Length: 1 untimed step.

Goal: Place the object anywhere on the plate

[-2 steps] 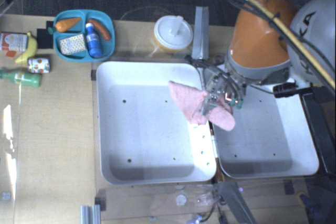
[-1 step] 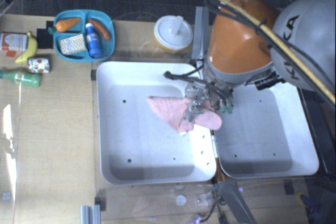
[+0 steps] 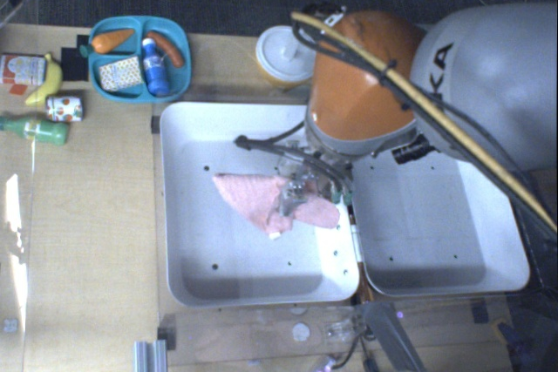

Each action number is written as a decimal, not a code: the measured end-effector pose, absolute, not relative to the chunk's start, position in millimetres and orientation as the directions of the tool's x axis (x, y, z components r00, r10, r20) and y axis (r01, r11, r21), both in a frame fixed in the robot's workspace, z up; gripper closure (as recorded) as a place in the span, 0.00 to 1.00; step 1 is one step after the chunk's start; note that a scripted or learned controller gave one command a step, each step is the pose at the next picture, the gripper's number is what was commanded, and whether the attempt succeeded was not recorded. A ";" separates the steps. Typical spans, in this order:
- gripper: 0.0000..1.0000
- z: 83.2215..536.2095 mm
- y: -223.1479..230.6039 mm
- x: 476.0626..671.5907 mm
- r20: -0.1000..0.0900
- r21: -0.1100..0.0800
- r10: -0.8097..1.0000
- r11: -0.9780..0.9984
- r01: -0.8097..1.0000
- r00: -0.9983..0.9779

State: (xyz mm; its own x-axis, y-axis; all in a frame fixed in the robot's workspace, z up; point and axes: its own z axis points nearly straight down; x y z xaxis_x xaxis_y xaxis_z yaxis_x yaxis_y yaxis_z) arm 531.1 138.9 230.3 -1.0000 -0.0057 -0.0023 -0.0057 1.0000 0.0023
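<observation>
Arm (image 3: 410, 74) bulk hangs over the left bin (image 3: 187, 274), its gripper (image 3: 292, 198) low on the pink cloth (image 3: 248, 194) lying mid-bin (whether the fingers are parted or closed I cannot tell), so this looks like the grasping step, and next comes a secure pinch and lift toward a plate.

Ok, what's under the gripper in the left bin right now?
A pink cloth lies flat on the floor of the left bin. The gripper covers the cloth's right part, so contact there is hidden.
</observation>
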 end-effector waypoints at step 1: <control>0.00 230.7 138.7 531.3 -0.003 0.002 -0.005 1.000 -0.006 -1.000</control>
